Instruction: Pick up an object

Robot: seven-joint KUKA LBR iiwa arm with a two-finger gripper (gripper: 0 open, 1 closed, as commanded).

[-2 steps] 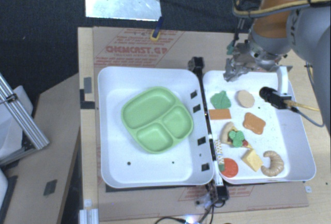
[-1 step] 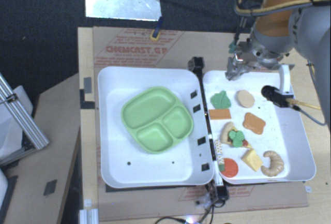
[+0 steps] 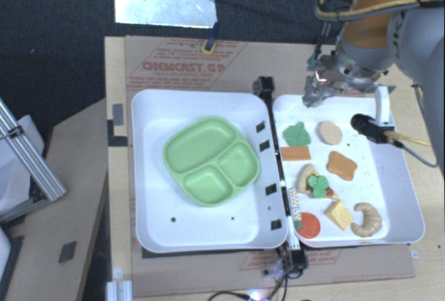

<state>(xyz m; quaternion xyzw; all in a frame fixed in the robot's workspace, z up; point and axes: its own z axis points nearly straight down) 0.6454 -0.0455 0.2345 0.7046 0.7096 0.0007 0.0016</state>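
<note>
Over right bin's far edge, gripper hovers; finger state unclear. Best bet: descend straight onto bread roll, isolated from broccoli, then pinch.

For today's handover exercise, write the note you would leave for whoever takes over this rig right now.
Gripper: at the far edge of the right white bin, above the toy food; nothing seen held.
Right bin: green leafy toy, tan round piece, orange rectangular slab, brown toast-shaped piece, yellow cheese wedge, tan croissant, red round piece.
Left white bin: green divided plate.
Done: nothing lifted. Left: pick up an object.
</note>
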